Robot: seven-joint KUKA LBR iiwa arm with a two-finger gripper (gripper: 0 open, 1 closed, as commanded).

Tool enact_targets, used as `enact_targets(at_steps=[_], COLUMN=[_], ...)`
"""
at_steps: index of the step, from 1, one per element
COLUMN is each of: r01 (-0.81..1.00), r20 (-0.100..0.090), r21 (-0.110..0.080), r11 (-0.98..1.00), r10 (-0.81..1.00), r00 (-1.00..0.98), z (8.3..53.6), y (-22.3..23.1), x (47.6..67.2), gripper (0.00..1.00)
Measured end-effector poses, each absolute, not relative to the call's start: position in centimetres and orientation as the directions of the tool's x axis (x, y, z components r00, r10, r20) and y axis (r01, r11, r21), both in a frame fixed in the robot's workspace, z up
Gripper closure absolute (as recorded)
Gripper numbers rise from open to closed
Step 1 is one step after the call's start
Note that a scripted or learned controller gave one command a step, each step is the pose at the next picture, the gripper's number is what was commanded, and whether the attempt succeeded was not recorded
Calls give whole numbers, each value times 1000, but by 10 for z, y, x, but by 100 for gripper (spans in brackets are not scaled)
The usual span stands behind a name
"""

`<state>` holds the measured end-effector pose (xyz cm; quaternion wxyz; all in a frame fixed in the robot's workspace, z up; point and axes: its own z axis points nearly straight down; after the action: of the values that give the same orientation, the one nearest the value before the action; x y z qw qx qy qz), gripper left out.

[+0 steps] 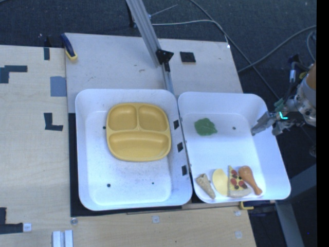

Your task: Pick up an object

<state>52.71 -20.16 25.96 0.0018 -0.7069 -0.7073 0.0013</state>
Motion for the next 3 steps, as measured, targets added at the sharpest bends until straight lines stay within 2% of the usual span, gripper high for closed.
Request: enact_targets(at_steps=[1, 2, 3], r01=[1000, 1000, 1000], r20=[0, 1, 2], r21=[-1, -7, -7], r11=[1, 0, 1], r10=[1000, 1000, 1000], r00=[-1, 0, -1], z=[261, 203, 140], y=[-202, -198, -192], x=[528, 518, 520], gripper=[0, 0, 0])
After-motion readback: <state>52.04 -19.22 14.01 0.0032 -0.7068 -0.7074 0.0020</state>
